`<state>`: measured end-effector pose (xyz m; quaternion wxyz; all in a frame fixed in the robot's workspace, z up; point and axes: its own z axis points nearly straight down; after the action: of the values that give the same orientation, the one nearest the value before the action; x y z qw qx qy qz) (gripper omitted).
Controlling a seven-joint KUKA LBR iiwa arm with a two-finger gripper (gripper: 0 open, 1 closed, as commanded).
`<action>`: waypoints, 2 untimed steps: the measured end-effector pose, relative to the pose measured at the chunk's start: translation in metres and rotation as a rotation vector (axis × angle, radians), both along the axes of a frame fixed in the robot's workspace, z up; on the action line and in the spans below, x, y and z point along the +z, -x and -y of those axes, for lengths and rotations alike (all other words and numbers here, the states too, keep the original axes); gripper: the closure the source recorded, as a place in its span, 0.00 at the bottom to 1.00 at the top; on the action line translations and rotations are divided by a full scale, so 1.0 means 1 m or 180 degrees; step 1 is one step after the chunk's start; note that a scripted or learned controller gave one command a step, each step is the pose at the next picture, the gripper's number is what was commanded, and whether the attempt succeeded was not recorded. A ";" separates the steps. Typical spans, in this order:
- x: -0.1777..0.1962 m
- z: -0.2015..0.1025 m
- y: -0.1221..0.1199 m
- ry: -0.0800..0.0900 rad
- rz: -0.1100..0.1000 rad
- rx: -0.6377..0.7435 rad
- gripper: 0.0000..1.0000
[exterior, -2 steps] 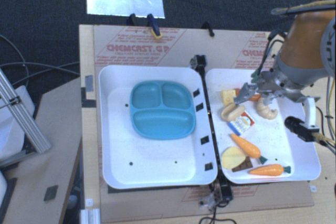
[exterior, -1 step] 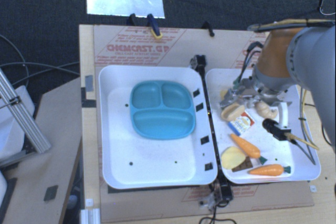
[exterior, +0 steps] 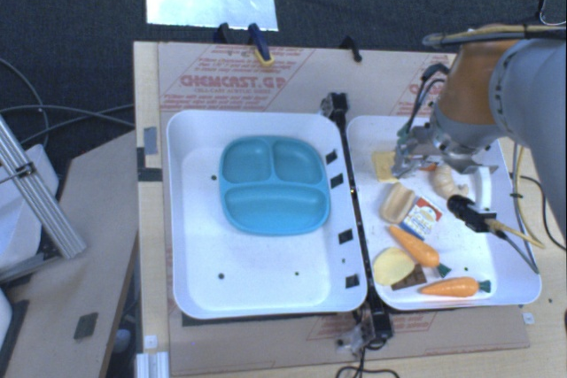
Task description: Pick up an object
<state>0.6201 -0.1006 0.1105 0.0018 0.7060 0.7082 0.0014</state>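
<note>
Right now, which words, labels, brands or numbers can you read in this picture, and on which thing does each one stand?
"CHEMCAST GP": red print on the brown protective sheet under the two bins, behind the left bin.
More red print of the same kind beside the right bin, cut off: cannot be read.
Small red, white and blue packet in the right bin: its label is too small to read.
Blue divided plate: no text.

Both white bins (exterior: 190, 279) look like smooth, faintly glossy plastic; the blue divided plate (exterior: 273, 188) is matt plastic; the carrots (exterior: 454, 286) look glossy plastic.
</note>
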 end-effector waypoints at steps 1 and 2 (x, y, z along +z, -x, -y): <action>0.055 0.051 0.004 0.0012 0.0009 -0.0016 1.00; 0.051 0.048 0.005 0.0001 -0.0007 -0.0006 0.00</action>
<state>0.6151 -0.1484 0.1619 0.0012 0.7066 0.7076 0.0006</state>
